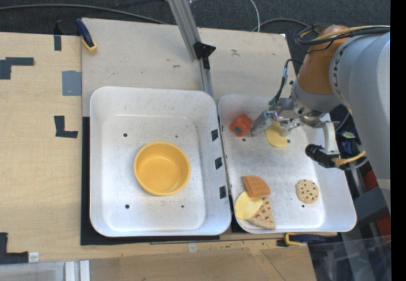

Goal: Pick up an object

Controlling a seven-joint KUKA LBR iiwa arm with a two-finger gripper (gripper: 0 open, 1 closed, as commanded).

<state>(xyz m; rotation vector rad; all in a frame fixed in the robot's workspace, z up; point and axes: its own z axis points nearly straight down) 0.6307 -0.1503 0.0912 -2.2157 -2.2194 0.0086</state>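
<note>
Looked down on a pale wooden surface (38,165) bearing two white bins. Found a yellow bowl (162,167) in the left bin (108,108). Noted, in the right bin (336,210), a small orange-red piece (240,125) near the far-left corner, then the tool (269,122) just beside it, over a pale yellow piece (278,139). Could not tell the tool's state, nor any contact. Judged that yellow piece the likely target: light, stiff, smooth, probably slippery toy food; best pinched squarely across its narrow width. Passed over wafer (255,186), pizza slice (264,213) and cookie (307,191) nearer the front.
</note>
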